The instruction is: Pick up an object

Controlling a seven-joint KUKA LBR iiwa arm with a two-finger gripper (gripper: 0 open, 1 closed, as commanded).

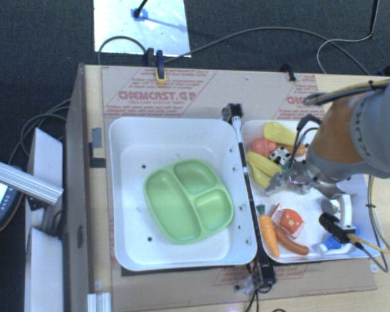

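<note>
bench sheet (157,96): "CHEMCAST GP" | gripper (287,177): over right bin (361,249), grip state unclear

Single fixed camera, mounted above the bench (182,86) — looking down at a slant, far edge at top. Both white bins in frame: left bin (127,174), right bin (361,187). Arm (364,132) enters from right — mid-range overview

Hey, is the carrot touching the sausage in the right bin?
Touching. In the camera view, the carrot lies alongside the sausage with no white floor visible between them near the bin's front.
</note>
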